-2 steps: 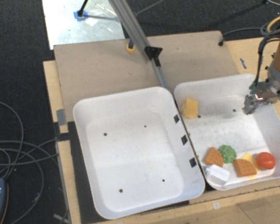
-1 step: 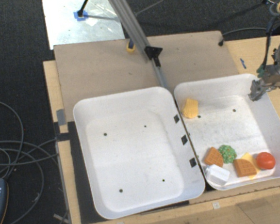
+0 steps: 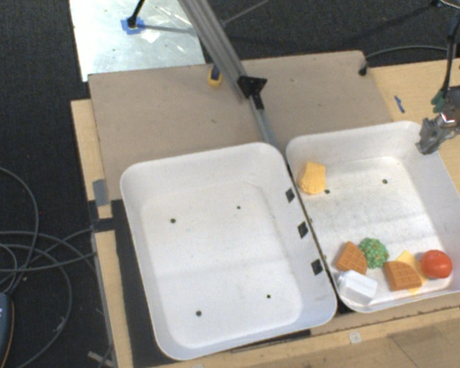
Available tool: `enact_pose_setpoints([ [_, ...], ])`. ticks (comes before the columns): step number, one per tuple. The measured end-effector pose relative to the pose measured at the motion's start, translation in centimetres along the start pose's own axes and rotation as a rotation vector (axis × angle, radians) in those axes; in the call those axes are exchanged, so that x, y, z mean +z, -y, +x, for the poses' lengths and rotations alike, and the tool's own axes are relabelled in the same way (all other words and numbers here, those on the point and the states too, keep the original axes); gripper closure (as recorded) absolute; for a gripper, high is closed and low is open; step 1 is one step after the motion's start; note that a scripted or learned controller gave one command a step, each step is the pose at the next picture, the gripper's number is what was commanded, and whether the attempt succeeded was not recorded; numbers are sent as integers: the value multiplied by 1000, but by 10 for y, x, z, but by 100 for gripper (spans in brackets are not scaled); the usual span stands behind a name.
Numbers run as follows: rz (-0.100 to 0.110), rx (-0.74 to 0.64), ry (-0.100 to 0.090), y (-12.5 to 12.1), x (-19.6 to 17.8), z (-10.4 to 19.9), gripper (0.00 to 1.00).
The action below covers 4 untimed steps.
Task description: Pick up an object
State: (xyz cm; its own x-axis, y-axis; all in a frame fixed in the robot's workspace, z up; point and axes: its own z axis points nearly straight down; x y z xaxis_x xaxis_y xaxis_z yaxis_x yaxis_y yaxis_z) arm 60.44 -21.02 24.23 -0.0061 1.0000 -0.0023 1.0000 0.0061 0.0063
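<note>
**Gripper at the right edge, toys far below it**

You can see just a bit of the arm at the right edge of the frame; most of it is cut off. The gripper is small, grey and blurry there, over the upper right rim of the right bin. You cannot tell how its tips stand, or if they hold anything.

The toys lie in the right bin. A yellow wedge, like a chunk of cheese, sits near the bin's upper left corner, well apart from the gripper. The rest huddle along the bottom edge, well below the gripper: a white block, an orange waffle piece with a grid on it, a bumpy green piece like broccoli, a second orange waffle piece with a yellow bit behind it, and a round, smooth red ball like a tomato.

The left bin is white and smooth, with small dark dots. A grey pole slants down from the top of the frame.
</note>
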Motion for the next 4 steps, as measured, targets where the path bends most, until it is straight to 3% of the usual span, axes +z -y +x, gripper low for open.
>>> enact_pose_setpoints([
  [4, 4, -5, -5, 33, -12, 209, 100],
])
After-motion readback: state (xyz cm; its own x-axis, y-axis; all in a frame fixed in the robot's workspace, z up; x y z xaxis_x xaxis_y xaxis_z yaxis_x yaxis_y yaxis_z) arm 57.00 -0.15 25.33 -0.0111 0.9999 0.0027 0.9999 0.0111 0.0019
